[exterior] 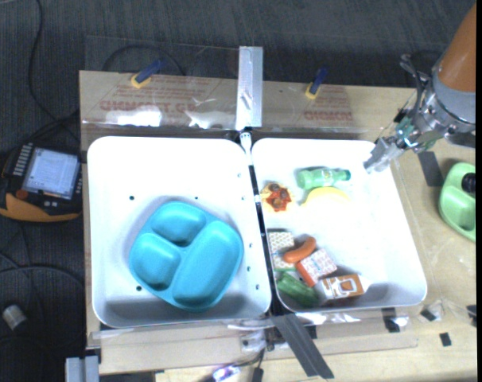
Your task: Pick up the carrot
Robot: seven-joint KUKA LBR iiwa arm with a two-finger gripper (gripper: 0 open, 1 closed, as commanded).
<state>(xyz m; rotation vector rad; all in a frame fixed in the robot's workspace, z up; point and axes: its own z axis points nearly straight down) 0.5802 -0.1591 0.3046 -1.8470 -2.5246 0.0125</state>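
The carrot [298, 250] is a short orange piece lying slantwise in the right bin [400, 237], in the cluster of items near its front left. My gripper [382, 156] hangs over the far right corner of that bin, well away from the carrot, up and to the right of it. Nothing shows in the gripper.
Around the carrot lie a checkered packet [279, 239], a red box [314, 267], a brown carton [341, 286] and a green item [295, 290]. Further back are a green bottle [322, 177], a yellow fruit [327, 195] and a red-orange toy [277, 197]. The left bin holds a blue divided plate [185, 253].
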